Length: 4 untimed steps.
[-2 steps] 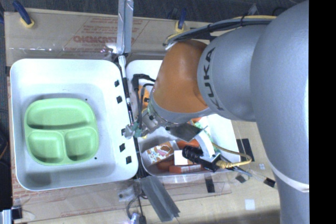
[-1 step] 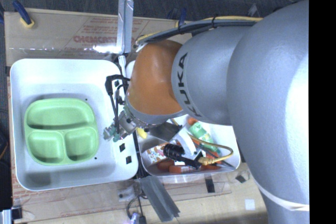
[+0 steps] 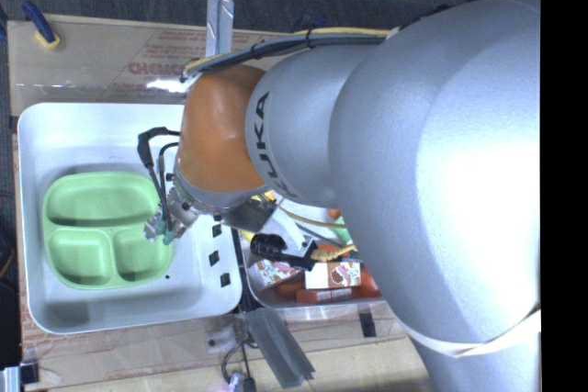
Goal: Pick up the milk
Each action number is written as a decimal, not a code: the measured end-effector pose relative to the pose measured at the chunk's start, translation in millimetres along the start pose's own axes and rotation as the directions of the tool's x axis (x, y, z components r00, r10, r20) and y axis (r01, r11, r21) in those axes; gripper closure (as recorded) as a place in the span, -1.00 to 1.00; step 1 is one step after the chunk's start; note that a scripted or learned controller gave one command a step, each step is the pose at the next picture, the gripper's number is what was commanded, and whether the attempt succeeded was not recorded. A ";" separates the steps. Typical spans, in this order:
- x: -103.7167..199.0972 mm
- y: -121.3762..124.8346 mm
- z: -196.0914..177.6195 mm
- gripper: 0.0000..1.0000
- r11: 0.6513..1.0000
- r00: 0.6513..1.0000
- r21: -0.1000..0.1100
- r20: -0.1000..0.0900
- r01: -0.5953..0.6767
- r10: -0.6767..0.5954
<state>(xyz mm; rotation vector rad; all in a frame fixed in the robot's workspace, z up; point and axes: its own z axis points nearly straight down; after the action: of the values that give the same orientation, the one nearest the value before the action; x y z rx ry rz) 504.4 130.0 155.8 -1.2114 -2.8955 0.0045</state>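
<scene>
arm (image 3: pixel 386 151) looms over both bins. i see the gripper (image 3: pixel 162 229) above the green tray (image 3: pixel 92 229) in the left bin (image 3: pixel 55 133). i judge the milk sits among cartons (image 3: pixel 317 275) in the right bin, so next i swing back there.

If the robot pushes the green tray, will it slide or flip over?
The green tray looks like stiff, light plastic, so it would probably slide across the smooth white bin without bending. It sits flat, wide and shallow, so flipping seems unlikely.

Grey arm (image 3: pixel 404 151) reaches leftward, pincer (image 3: pixel 163 229) lowered.
</scene>
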 end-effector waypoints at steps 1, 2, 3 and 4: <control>57.1 16.1 -27.4 1.00 0.982 0.982 -0.002 0.001 0.190 -0.190; 82.9 41.1 -20.6 1.00 1.000 1.000 -0.001 0.001 0.029 -0.029; 78.3 36.3 -35.2 1.00 0.992 0.992 -0.001 0.001 0.124 -0.124; 79.3 37.7 -40.0 1.00 0.992 0.992 0.000 0.001 0.124 -0.124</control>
<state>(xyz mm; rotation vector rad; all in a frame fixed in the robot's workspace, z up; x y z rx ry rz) 475.8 213.0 195.8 -1.0297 -2.9657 0.0041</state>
